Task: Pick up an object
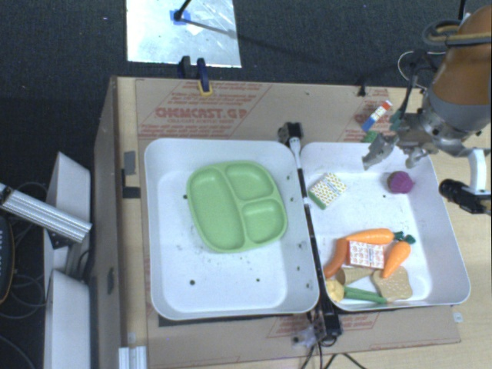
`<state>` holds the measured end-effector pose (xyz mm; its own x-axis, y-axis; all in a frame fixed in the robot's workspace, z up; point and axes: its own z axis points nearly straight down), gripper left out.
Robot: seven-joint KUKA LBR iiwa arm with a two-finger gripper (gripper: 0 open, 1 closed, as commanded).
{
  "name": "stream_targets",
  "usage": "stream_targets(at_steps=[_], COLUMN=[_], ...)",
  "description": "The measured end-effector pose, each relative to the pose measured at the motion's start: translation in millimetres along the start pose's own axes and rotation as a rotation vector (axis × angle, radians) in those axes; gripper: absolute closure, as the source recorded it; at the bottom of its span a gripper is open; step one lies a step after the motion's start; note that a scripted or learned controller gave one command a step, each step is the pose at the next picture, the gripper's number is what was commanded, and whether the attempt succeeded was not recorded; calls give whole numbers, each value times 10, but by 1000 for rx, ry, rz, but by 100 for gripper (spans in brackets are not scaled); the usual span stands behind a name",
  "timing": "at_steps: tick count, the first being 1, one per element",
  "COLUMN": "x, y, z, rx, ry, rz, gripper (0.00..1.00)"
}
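**Nothing lifted yet: end effector hovering over the far end of the right bin**

Nearest the camera, a cluster of toy food is lying at the front of the right bin (453, 279): two carrots (367, 238), a small red-and-white box (366, 254) resting across them, a slice of bread (395, 284), and a green piece at the very front edge. All of it is sitting untouched. Further back in the same bin, a small patterned packet (327, 190) is lying just beside the divider. To the left, the other bin (165, 206) is carrying a green divided plate (237, 205).

Further still, a purple ball (400, 181) is resting near the right bin's far end. The end effector (396, 151) is hanging just behind and above it, its two fingers spread apart with nothing between them. The ball looks like the likeliest target, though that is a judgement.

The pick is not yet done: the descent, the closing and the lift are all remaining.
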<state>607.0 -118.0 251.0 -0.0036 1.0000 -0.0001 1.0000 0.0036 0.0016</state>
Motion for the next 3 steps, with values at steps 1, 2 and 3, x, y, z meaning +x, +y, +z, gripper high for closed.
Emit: stream_targets(at_steps=[1, 2, 3], x=[-386, 193, 203], y=[-239, 376, 390], z=[1501, 1652, 1545], rx=[8, 2, -3], ry=[1, -4, -3], rz=[4, 2, 0], gripper=[0, 0, 100])
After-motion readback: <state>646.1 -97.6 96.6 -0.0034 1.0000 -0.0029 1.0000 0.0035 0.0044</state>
